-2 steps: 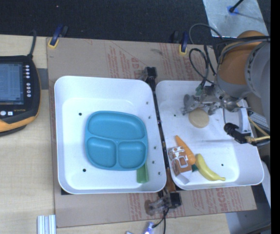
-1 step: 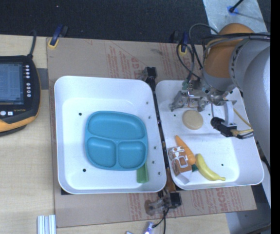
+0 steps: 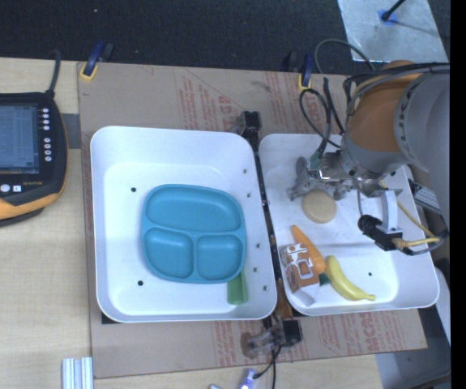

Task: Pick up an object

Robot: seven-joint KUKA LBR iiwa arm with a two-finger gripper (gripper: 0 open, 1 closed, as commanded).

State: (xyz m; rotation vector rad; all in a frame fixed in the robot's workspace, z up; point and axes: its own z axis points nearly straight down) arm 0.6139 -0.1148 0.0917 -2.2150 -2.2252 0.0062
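**2 bins, side by side**

I see the left bin (image 3: 111, 217) holding a divided plate (image 3: 192, 232), with a small block (image 3: 237, 288) at its near right corner. In the right bin (image 3: 415, 286), the gripper (image 3: 318, 181) sits just behind a round piece (image 3: 319, 208); nearer lie a carrot (image 3: 309, 250), packet (image 3: 299, 267) and banana (image 3: 348, 280). A tablet (image 3: 14, 160) rests left of both bins.

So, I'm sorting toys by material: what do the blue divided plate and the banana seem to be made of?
The blue divided plate looks like moulded plastic, matte: uniform colour, soft rounded compartment edges. The banana is probably a plastic or rubber toy, with even yellow and a slight sheen, though real fruit can't be ruled out.
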